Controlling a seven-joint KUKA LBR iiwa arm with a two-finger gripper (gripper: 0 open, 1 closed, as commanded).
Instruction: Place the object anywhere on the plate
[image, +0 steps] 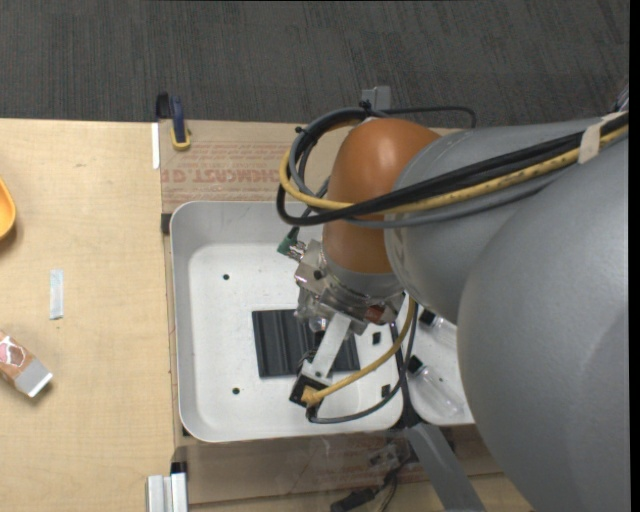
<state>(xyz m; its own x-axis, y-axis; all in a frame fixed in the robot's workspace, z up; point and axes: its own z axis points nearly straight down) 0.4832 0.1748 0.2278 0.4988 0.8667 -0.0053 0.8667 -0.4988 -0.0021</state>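
Note:
A dark ridged rectangular slab (278, 343) lies flat in the middle of the left white bin (200, 300). My gripper (322, 312) hangs over the slab's right end, below the orange wrist band. The wrist hides most of it from above. The arm covers the slab's right part. I cannot tell whether anything is held. No round plate can be made out.
The grey arm covers the right bin (440, 395), where a corner with a clear item (428, 377) shows. On the wooden bench to the left lie a pale strip (56, 295), a brown and grey packet (20, 366) and an orange edge (5, 210). A blue clamp (177, 120) stands behind the bin.

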